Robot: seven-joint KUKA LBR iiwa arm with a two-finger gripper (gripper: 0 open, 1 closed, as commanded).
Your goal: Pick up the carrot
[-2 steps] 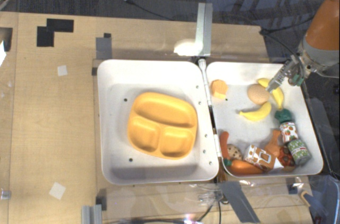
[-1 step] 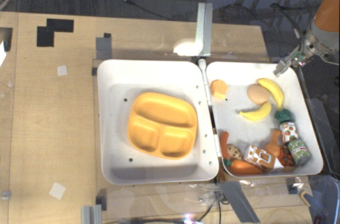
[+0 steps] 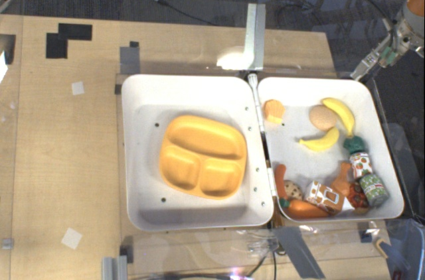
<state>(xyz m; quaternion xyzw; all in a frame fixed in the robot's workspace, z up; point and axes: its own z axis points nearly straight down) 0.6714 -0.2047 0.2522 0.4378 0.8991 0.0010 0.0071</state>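
Observation:
The carrot [image 3: 307, 209] is an orange tapered piece lying flat along the front wall of the right bin [image 3: 372, 96], crowded between a cookie [image 3: 289, 190] and a small carton [image 3: 323, 194]. The gripper [image 3: 373, 64] hangs at the far right, beyond the back right corner of that bin. It is well away from the carrot, and nothing shows in its grasp.
The right bin also holds two bananas [image 3: 340, 114], a tan egg-like piece [image 3: 321, 117], an orange slice [image 3: 273, 109], two small bottles [image 3: 359, 162] and other toy food. A yellow divided plate [image 3: 201, 156] lies in the left bin [image 3: 143, 113]. A metal post [image 3: 255, 40] stands behind the bins.

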